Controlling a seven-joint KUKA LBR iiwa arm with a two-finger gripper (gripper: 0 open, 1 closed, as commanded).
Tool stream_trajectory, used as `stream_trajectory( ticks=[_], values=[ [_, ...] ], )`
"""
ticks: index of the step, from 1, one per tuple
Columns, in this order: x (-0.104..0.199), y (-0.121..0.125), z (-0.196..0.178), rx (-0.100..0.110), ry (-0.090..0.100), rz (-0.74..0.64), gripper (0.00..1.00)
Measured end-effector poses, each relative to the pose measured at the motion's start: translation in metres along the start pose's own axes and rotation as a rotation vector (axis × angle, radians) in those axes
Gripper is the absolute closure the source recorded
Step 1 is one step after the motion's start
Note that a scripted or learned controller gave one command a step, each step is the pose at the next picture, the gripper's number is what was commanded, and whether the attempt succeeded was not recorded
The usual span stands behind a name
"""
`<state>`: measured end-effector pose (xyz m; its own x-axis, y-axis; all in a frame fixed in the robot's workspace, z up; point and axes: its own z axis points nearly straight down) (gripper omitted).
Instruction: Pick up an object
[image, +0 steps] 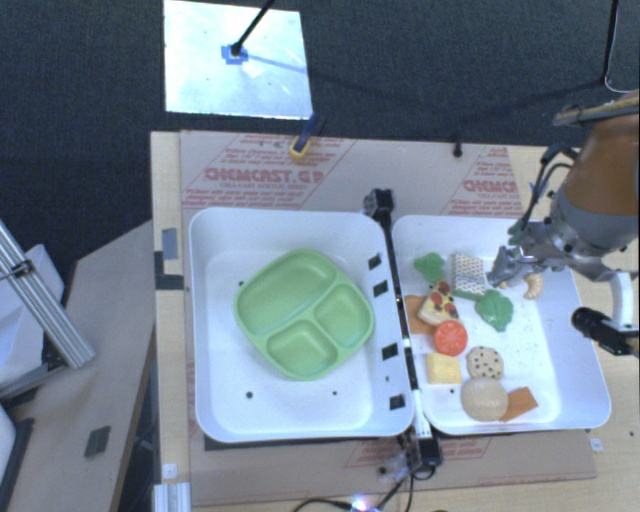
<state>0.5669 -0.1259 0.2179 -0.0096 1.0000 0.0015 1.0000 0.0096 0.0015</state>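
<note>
The right white bin (580, 395) holds several toy foods: a green leafy piece (430, 266), a grey grater-like piece (466, 270), a pizza slice (437, 303), a red tomato slice (451, 337), a dark green broccoli piece (495, 309), a cookie (485, 361), a yellow cheese block (444, 369), a beige bun (484, 399) and an orange chip (520, 403). My gripper (503, 270) hangs low over this bin, just above the broccoli and right of the grater piece. A pale curved piece (533, 287) lies right beside it.
The left white bin (215, 300) carries a green divided plate (303, 313). A black divider with clips (392, 300) runs between the bins. The arm's grey body and orange band (605, 190) hang over the right bin's far right corner. Cardboard lies under both bins.
</note>
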Motion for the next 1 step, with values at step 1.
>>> stream_trajectory(
  ticks=[1],
  values=[
    [0.0566, 0.0189, 0.0072, -0.001, 0.001, -0.001, 1.0]
  ],
)
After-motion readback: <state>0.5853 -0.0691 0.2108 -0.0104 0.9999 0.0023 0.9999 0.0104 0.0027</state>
